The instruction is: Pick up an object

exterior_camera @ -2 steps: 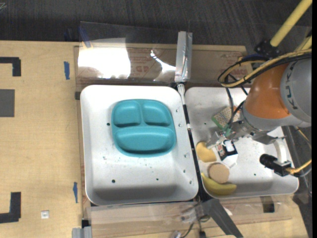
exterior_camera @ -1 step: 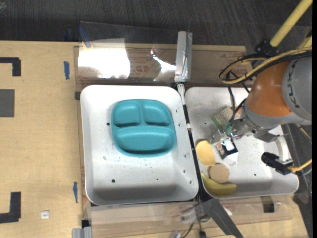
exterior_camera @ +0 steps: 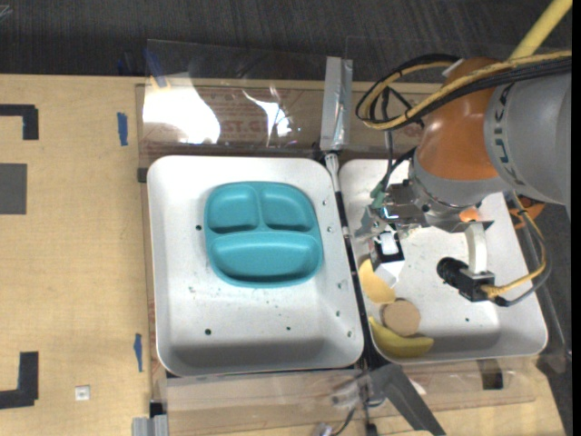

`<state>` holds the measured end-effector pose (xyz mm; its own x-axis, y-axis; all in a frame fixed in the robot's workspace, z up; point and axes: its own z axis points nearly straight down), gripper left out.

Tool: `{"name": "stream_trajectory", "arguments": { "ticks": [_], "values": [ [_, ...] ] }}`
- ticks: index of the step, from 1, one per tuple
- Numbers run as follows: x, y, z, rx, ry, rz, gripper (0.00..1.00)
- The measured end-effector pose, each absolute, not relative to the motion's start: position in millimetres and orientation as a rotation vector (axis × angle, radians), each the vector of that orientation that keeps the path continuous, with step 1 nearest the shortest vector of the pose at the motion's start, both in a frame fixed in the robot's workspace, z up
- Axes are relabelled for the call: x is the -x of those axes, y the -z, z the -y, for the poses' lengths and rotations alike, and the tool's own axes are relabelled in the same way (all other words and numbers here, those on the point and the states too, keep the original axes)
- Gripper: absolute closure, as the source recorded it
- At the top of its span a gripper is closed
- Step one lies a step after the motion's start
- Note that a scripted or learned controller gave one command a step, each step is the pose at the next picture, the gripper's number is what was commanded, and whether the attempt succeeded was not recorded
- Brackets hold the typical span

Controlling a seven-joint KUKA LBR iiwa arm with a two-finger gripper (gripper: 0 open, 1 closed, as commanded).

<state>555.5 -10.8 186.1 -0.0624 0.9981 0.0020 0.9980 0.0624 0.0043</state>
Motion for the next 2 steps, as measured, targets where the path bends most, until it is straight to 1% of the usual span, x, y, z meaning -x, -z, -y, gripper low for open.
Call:
{"name": "stream_trajectory", "arguments": {
  "ticks": [1,2],
  "values": [
    [-496.4,-183.9,20.9,-2.154,0.002,-2.29,1.0],
    [-487.5,-192.8,9.4,-2.041,0.001,-2.392,1.0]
  ]
}}
